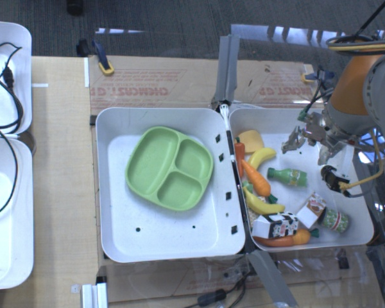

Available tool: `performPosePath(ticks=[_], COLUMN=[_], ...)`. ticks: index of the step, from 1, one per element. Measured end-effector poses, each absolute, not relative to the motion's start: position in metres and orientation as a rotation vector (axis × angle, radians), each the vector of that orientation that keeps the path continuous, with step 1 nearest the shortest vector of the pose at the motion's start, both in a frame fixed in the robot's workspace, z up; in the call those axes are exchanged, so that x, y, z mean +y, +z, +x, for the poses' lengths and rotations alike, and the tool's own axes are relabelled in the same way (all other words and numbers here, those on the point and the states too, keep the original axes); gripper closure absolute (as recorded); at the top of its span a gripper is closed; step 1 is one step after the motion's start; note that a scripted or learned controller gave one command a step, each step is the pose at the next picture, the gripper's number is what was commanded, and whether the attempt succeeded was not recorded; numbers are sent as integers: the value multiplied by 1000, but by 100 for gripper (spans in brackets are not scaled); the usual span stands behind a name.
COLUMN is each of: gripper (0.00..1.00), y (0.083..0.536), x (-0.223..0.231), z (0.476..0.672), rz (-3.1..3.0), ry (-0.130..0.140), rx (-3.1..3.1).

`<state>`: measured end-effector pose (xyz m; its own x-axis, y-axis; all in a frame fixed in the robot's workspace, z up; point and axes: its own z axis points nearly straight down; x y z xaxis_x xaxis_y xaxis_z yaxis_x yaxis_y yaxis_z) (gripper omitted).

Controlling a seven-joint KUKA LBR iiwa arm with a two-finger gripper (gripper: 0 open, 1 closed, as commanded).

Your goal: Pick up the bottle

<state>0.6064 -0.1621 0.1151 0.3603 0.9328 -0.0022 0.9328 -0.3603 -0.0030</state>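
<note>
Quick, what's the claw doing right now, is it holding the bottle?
Claw: open, holding nothing, above the right bin. The green bottle lies in the bin below it, apart from it.

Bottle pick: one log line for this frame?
task: pick bottle | gripper: above right bin, open, holding nothing | bottle: green, lying on its side in right bin, beside carrot | status: not grasped
</note>
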Motion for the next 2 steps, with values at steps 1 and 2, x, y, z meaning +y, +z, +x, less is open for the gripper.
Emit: performPosePath(ticks=[1, 2], gripper=[0, 100], y=[89, 96], x=[-126, -127], z=[531, 530], rz=[-2568, -2569], ry=[8, 14], rx=[-1801, -1792])
